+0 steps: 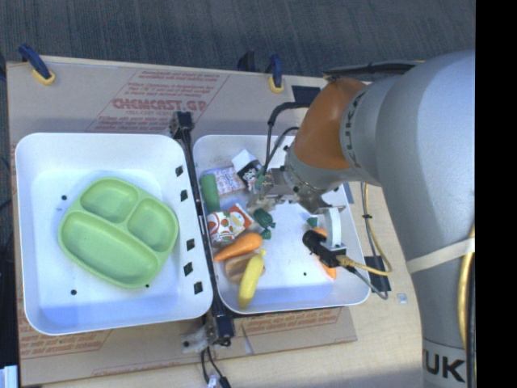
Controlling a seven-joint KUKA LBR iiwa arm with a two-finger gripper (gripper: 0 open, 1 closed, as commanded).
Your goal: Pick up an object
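Nearest the lens, the arm fills the right side as a thick grey link. It reaches in from the right and bends down and leftward, with its orange band just above the wrist. The wrist points down into the right bin. The end effector sits low over the upper middle of that bin, among the clutter. Whether it is spread or pressed together cannot be told, and nothing can be seen pinched in it.

Just below it lies a small dark green piece, the closest object to it. Just to its left are a printed packet and a small black-and-white box. Further left, a green cylinder rests against the bin's left wall. Below these is a red-and-white carton, then a carrot lying at a slant. A yellow banana-like piece sits near the front wall. A small orange item lies toward the right wall, partly hidden.

Beside it, the left bin holds one light green divided plate with three compartments, lying flat near the middle.

Both bins stand on the cardboard-covered bench, which carries red print. Blue clamps grip its far edge.
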